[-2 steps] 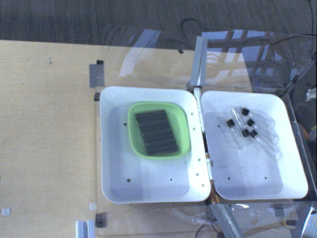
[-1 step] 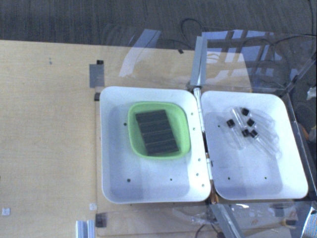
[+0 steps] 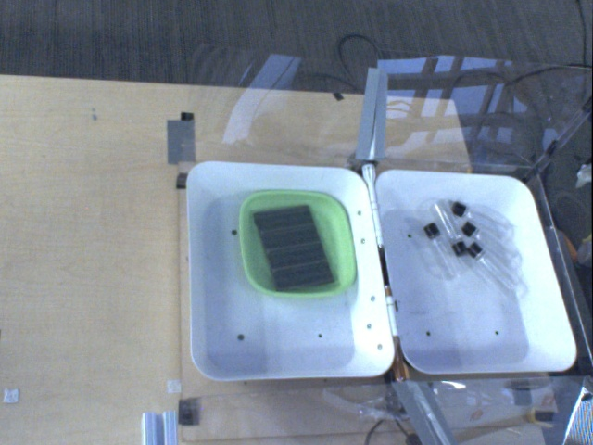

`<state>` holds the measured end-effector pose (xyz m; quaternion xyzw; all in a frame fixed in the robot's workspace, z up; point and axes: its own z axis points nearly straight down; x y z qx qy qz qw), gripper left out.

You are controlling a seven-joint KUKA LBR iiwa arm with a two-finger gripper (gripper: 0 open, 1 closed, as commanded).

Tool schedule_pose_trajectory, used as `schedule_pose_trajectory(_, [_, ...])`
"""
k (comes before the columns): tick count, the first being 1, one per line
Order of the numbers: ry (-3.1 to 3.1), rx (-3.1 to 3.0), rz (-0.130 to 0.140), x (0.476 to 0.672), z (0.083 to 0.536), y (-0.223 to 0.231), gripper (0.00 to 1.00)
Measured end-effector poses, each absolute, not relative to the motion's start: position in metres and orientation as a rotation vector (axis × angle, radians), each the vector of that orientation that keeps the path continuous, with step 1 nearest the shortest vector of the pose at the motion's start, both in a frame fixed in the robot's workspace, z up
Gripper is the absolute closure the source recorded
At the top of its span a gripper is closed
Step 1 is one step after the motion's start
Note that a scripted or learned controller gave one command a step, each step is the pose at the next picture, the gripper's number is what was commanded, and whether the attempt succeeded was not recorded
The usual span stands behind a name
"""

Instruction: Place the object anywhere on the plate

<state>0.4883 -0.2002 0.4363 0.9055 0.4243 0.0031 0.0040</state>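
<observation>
Pale wooden bench (image 3: pixel 93 248) with two shallow white bins side by side, seen from above. Camera view: in the left white bin (image 3: pixel 278 355) sits a lime-green square plate (image 3: pixel 345 248), and a dark grey ribbed rectangular block (image 3: pixel 293 247) lies flat on its middle. The block's long axis runs top to bottom of the frame, leaning slightly lower right. By my read the placing looks done. The right white bin (image 3: pixel 463 341) holds clear plastic tubes with black caps (image 3: pixel 459 235), well apart from the plate. Whether the hand is clenched or released, I cannot tell. The arm's reach comes from the frame's right, so the block lies leftward across the bins.
</observation>
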Motion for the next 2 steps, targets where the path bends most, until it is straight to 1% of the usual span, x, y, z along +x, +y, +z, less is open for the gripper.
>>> schedule_pose_trajectory(2, [1.166,2.910,0.012,0.4883,0.4363,-0.2010,0.00])
